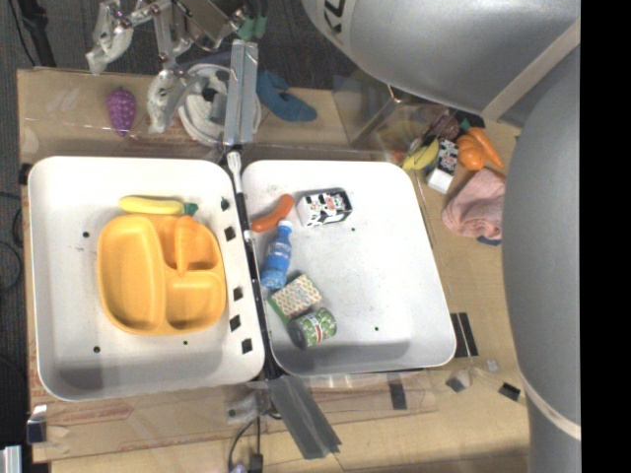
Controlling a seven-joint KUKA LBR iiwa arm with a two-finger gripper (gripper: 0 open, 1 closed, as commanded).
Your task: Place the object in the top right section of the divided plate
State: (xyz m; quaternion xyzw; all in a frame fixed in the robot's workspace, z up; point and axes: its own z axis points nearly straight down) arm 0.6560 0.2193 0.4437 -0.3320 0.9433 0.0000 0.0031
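The arm (434, 18), at twelve o'clock, bears part of a dark brand name, "KU"; nothing else can be read.

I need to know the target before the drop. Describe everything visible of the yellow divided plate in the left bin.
The yellow divided plastic plate lies flat, open side up, in the middle of the shallow white left bin. It is a rounded rectangle with raised rims and three sections: one long section down its left side and two smaller ones on its right, upper and lower. An orange carrot-like object rests in the upper right section. A yellow banana lies along the plate's top edge, seemingly touching it.
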